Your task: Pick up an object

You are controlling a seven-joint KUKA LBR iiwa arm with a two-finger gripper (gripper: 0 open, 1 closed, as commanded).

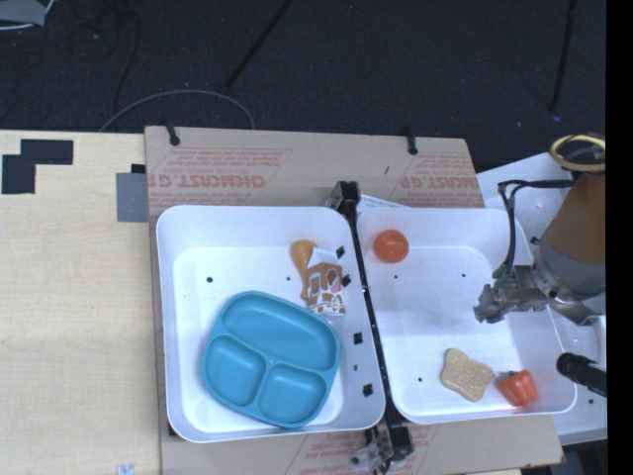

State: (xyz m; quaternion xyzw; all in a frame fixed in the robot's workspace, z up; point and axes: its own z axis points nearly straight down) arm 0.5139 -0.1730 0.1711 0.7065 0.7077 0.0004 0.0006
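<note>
White plastic forms two shallow bins side by side on a cardboard sheet. The left bin [183, 240] holds a blue divided plate [269, 359] at its centre toward six o'clock. Just beyond the plate's rim at one o'clock lies a small patterned packet [325, 290], with a tan, drumstick-shaped piece [303, 256] touching it at eleven o'clock.

The right bin [435, 295] holds an orange ball [391, 246] near its ten o'clock corner. A slice of toy toast [466, 375] lies at six o'clock, and a red-orange pepper-like piece [517, 387] sits just beside it toward the five o'clock corner.

From three o'clock, the grey arm [584, 236] reaches over the right bin. Its gripper [490, 306] hangs above the bin floor near the three o'clock wall, well apart from the ball and above the toast. Whether its fingers are spread or closed, I cannot tell; nothing is visible between them.
</note>
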